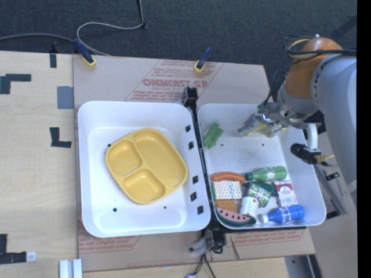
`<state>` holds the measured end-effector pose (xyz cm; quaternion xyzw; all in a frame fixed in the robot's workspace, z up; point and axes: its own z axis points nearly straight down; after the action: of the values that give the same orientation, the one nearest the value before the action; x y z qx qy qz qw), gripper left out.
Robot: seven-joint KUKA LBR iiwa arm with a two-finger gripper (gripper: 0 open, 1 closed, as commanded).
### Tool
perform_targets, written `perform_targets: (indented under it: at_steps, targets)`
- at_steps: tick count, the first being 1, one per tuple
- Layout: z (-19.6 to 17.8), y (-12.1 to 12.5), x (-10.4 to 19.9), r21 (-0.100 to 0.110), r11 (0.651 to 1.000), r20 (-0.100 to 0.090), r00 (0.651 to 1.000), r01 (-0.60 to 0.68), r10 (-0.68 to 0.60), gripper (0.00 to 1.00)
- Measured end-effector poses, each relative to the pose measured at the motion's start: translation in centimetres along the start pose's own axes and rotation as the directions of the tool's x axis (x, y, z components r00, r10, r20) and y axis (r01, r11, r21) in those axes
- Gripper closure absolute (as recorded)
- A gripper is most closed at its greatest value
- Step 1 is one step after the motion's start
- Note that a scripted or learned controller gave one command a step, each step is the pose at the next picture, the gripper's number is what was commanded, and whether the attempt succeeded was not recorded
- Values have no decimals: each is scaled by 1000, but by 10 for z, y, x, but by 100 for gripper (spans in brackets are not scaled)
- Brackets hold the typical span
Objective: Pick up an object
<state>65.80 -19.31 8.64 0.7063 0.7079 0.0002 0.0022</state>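
Claw (250, 128) open, empty, over right bin (272, 110).

The arm (324, 80) is cut off by the right edge. The heap of small packets (255, 198) overlaps, hiding parts of each other. The gripper (250, 127) is too small to read.

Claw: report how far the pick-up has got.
Done: nothing looks picked up yet. The claw sits over the bare upper part of the right bin, with nothing visibly between its fingers. In hand: it is low inside that bin, right of the green pickle. Left: the grasp itself. The green bottle, blue bottle and watermelon slice lie piled at the near end. The yellow plate lies in the left bin.
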Motion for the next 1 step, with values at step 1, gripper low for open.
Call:
perform_targets:
  at_steps: [1]
  targets:
    - [0,-11,-4,-1,1000,1,1000,0,0,0]
